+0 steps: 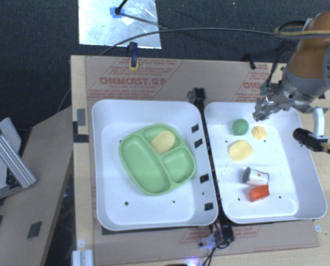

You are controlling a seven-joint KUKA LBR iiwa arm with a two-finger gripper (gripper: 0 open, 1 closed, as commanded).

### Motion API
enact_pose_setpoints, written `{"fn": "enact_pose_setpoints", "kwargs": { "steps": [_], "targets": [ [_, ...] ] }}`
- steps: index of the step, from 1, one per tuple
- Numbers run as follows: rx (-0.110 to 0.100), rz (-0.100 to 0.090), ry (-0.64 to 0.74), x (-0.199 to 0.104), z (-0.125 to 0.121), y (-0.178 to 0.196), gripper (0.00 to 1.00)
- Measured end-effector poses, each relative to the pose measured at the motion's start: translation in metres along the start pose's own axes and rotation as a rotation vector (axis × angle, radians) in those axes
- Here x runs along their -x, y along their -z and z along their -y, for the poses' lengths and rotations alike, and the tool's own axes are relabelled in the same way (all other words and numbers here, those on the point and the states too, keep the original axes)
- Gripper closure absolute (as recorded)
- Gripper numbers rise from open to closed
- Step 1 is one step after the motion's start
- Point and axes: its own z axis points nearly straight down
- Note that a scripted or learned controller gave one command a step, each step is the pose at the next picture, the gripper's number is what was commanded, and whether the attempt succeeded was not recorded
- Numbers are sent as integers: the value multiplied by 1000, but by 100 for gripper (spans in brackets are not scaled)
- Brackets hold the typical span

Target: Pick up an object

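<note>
Left bin: green divided plate, yellow piece at its 1 o'clock. Right bin: gripper at 11 o'clock, state unreadable, above green ball and small yellow lump. Your risk: they're close together, so a descent may nudge one and miss.

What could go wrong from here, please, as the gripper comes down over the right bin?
The gripper hangs above the green ball and the small yellow piece, which lie close together, so it may nudge one while reaching for the other. The ball could roll away. The target sits near the bin's back wall, so the fingers might catch on it.
</note>
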Motion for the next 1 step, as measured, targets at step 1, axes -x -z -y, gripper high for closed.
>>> {"fn": "enact_pose_setpoints", "kwargs": {
  "steps": [1],
  "targets": [
    [0,0,1,0,-2,43,100]
  ]
}}
